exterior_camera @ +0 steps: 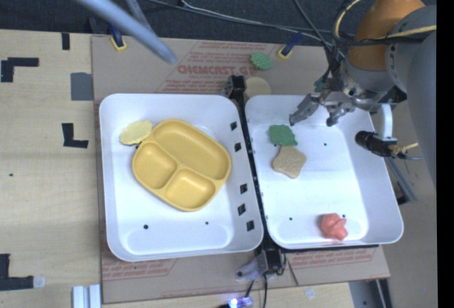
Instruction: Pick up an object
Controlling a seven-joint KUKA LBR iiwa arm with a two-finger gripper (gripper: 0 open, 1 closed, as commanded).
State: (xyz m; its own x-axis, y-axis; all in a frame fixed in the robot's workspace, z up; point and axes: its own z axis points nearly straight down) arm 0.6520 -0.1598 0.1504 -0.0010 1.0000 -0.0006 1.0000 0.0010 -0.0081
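Observation:
My gripper (pixel 316 113) hangs over the back of the right bin (pixel 369 193), fingers spread apart with nothing between them. Just left and forward of it lies a green flat piece (pixel 281 134), touching a tan cookie-shaped piece (pixel 289 162) in front of it. A red lumpy object (pixel 333 226) rests near the bin's front right corner. All three lie on the bin floor, apart from the gripper.
The left bin (pixel 120 221) holds a yellow divided tray (pixel 181 164) and a pale yellow flat piece (pixel 135 133) at its back left. A green ridged piece (pixel 260 60) lies on the cardboard behind the bins. Cables run across the back.

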